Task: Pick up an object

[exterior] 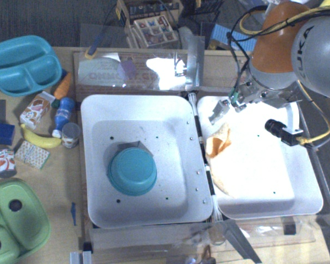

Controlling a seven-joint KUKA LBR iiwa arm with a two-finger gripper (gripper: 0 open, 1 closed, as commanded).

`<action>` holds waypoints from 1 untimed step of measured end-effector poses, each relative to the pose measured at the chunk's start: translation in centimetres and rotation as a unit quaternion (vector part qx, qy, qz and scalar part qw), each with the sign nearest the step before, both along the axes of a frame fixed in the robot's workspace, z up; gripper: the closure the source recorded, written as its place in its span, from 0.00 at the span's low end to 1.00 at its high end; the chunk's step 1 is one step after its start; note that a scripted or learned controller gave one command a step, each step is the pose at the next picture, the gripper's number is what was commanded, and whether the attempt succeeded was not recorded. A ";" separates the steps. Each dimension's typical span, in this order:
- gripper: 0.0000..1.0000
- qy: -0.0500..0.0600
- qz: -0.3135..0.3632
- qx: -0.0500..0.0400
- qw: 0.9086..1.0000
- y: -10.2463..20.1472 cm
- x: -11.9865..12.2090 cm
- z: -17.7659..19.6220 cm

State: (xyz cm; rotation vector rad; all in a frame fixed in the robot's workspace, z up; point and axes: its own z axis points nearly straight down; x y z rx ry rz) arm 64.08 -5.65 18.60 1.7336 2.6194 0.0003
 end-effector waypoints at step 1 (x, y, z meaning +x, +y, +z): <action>0.00 0.001 -0.122 0.000 0.993 -4.3 -2.1 -8.0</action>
